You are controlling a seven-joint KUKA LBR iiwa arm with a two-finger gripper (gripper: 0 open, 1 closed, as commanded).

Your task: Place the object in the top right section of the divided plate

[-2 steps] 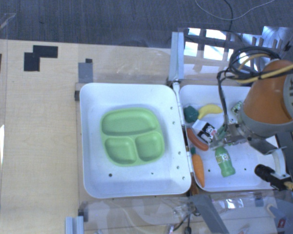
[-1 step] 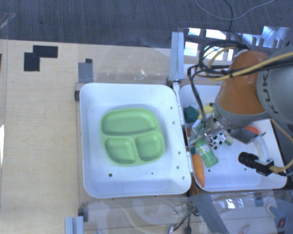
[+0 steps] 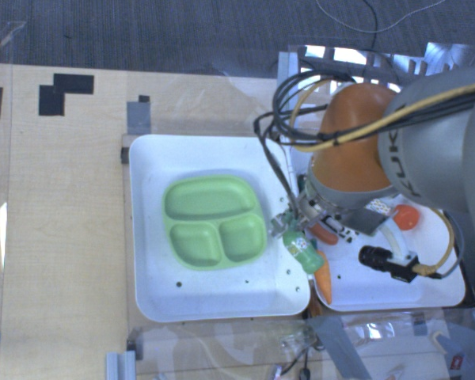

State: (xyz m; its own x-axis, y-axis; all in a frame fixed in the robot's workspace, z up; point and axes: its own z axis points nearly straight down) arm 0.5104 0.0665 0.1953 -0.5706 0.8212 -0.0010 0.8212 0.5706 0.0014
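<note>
Reaching in from right, big grey arm [image 3: 439, 145] with orange band [image 3: 356, 137], bent low over right bin [image 3: 396, 291]. Black cables [image 3: 301, 109] looped above wrist. Hand [image 3: 289, 224] down at gap between two bins, just beside right edge of green plate [image 3: 214, 220]. Can't tell if holding anything. Green bottle [image 3: 303, 252] lying tilted right under hand, on bin edge. Orange carrot [image 3: 323, 279] touching bottle, lower down. Plate sitting in left bin [image 3: 154, 291] on desk [image 3: 55, 236], three parts. Red ball [image 3: 406, 216] in right bin, near arm.
</note>
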